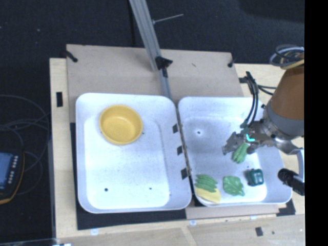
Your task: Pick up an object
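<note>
Right, your gripper (237, 146) sits over the right bin (215, 109), a green object (239, 154) pinched between its fingers, long axis running near-far. Nearer you lie a green leafy piece (233, 185), a dark green block (254, 177), a green-yellow item (207, 187). Left bin (92, 188) holds a yellow bowl (121, 124), well apart.

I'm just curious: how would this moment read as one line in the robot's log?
task: pick up an object | gripper over right bin | green object at fingers, hold unclear | yellow bowl in left bin
</note>
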`<act>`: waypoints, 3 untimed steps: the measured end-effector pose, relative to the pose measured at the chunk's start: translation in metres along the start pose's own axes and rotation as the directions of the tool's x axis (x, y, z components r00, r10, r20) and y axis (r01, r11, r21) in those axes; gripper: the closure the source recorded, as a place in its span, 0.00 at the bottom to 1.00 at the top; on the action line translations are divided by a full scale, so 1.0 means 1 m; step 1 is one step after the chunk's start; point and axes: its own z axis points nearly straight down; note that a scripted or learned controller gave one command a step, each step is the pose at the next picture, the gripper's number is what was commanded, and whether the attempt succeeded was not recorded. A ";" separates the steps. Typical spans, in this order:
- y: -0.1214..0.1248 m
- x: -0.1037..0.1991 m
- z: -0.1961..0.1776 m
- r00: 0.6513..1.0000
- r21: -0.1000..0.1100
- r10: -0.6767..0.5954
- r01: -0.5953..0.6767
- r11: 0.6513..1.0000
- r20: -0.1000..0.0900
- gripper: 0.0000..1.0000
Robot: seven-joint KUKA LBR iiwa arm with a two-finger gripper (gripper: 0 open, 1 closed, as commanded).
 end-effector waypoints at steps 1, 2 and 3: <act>0.000 0.000 0.000 1.000 0.000 0.000 0.000 1.000 0.000 0.00; -0.002 0.008 0.046 1.000 0.004 0.000 0.000 1.000 0.000 0.00; 0.003 -0.001 0.097 1.000 0.005 0.001 -0.001 1.000 0.000 0.00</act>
